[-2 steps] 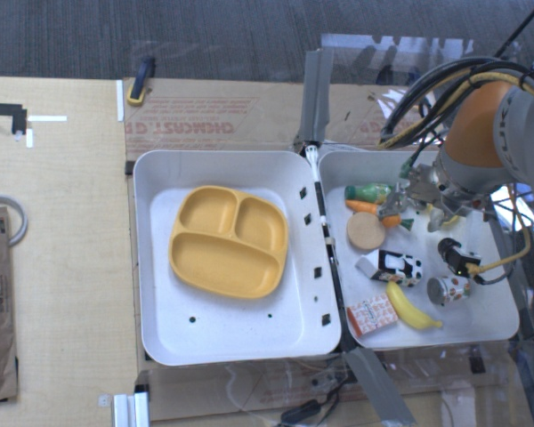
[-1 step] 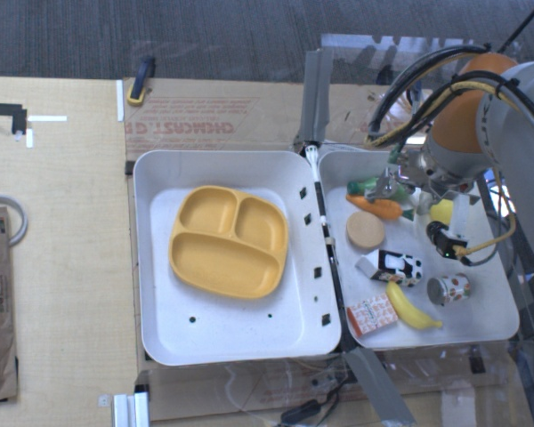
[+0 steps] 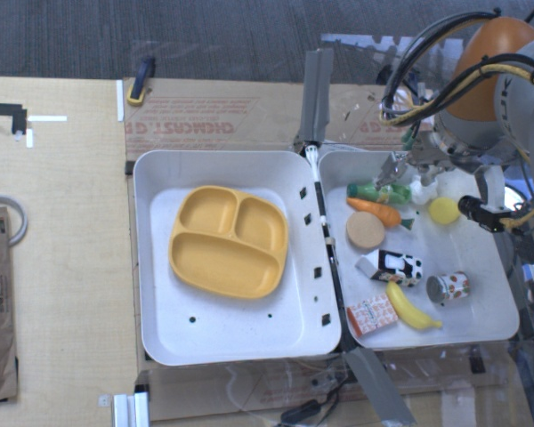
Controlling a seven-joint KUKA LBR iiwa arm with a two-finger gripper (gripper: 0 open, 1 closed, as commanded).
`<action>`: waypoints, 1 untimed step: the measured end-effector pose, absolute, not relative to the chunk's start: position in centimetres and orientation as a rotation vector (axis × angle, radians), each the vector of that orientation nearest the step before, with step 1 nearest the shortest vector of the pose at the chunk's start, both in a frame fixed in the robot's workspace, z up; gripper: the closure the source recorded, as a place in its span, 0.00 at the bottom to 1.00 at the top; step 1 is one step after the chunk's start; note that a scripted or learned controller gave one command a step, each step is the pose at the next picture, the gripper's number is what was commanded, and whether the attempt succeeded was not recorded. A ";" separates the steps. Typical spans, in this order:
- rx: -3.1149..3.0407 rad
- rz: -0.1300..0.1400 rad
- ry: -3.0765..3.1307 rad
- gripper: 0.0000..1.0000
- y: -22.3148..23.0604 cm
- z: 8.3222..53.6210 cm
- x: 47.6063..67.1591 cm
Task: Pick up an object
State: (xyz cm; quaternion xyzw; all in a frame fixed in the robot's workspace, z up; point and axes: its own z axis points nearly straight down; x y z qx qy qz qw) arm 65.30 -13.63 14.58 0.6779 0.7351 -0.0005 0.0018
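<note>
— What's crowded round the tool?
— A green packet and an orange plastic carrot just below it, a yellow lemon beside.

— Is it gripping anything?
— Can't tell from here.

— And the bins?
— The right white bin also holds a tan round disc, yellow banana, small can. The left white bin holds a yellow divided plate.

Quick tally: two white bins, the left bin and the right bin. One yellow divided plate. Then one carrot, one green vegetable, one round tan biscuit, one lemon, one banana, one small can, one red-and-white packet, one black-and-white toy cow.
</note>
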 end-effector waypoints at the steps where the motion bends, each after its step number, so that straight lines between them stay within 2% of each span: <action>1: 1.963 -0.002 2.452 0.00 -9.8 9.2 59.2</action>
